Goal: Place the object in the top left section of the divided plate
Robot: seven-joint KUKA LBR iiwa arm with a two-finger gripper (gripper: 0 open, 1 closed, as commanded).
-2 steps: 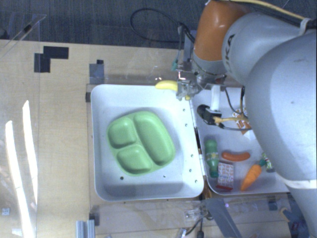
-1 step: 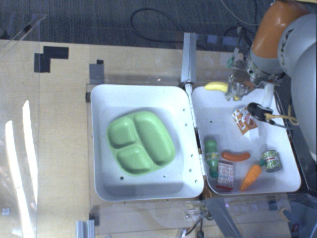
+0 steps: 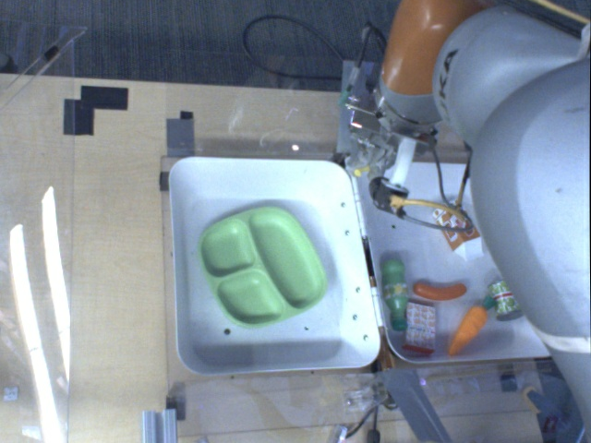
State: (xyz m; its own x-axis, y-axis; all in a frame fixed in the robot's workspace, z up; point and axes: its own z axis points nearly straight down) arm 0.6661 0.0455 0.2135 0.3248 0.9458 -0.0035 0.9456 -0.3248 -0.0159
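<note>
Divided plate (image 3: 263, 266), green, lies flat in the middle of the left bin (image 3: 185, 247), and its top left section (image 3: 226, 245) shows bare green, so I judge the placing not yet done. The candidates all lie in the right bin (image 3: 434, 261): a green bottle (image 3: 394, 293) against the wall shared with the left bin, a sausage (image 3: 440, 291) beside it, a checked packet (image 3: 420, 326) below that, a carrot (image 3: 468, 329), a small can (image 3: 501, 300) partly under the arm, and a brown wrapper (image 3: 459, 227) further up.

The gripper (image 3: 380, 164) hangs over the upper left corner of the right bin, near the wrapper. From my seat I cannot tell whether it is apart or together, and I see nothing in it. I read this as the picking step.

My next move calls for settling on one item, closing on it squarely, then lifting clear of the dividing wall and crossing to the smaller upper section without drifting over the ridge into the large right one.

Round about, the pale wooden bench (image 3: 92, 247) carries black markers (image 3: 92, 107); dark carpet (image 3: 185, 17) lies beyond it.
</note>
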